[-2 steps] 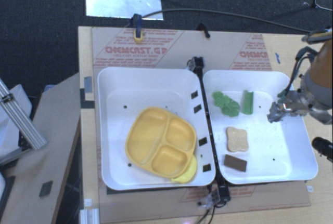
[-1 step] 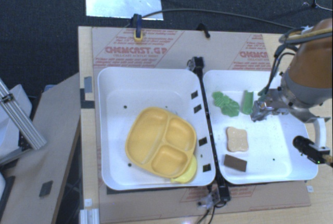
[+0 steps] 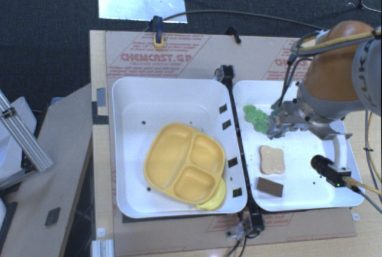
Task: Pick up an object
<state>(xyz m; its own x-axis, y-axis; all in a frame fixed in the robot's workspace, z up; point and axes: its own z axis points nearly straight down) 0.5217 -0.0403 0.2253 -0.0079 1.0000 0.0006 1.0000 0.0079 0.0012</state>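
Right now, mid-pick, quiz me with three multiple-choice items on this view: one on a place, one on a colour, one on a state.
1. Where does the yellow tray lie?
A. left bin
B. right bin
C. on the bench outside the bins

2. What colour is the leafy piece beside the gripper?
A. red
B. green
C. blue

3. How does the toast slice lie?
A. flat on the bin floor
B. stacked on the brown block
C. leaning on the tray

Key: 1 A, it sits inside the left bin. 2 B, plainly green. 3 A, flat, apart from the brown block.
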